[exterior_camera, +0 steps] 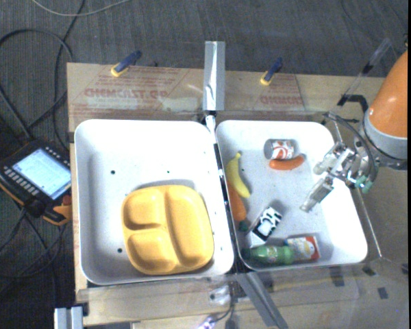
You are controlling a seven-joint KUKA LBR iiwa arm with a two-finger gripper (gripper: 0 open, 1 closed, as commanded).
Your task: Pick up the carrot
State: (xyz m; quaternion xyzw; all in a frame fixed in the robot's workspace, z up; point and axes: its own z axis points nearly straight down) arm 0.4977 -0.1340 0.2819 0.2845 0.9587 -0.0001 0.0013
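Camera view: your gripper (327, 178), jaws apart and empty, hangs well right of the carrot (237, 206), wedged against the right bin (359, 214)'s left wall.

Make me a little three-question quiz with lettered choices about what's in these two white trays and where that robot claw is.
1. Where does the carrot lie?
A. On the yellow plate
B. In the right bin, along its left wall
C. On the floor

2. What colour is the divided plate in the left bin?
A. Yellow
B. Blue
C. Red

3. How does the gripper stand to the carrot?
A. Clamped on it
B. Apart from it, over the right bin's right side
C. Pressing it on the plate

Answers: 1 B, it lies below the banana by the wall. 2 A, the plate is plainly yellow. 3 B, bare white floor of the right bin separates them.
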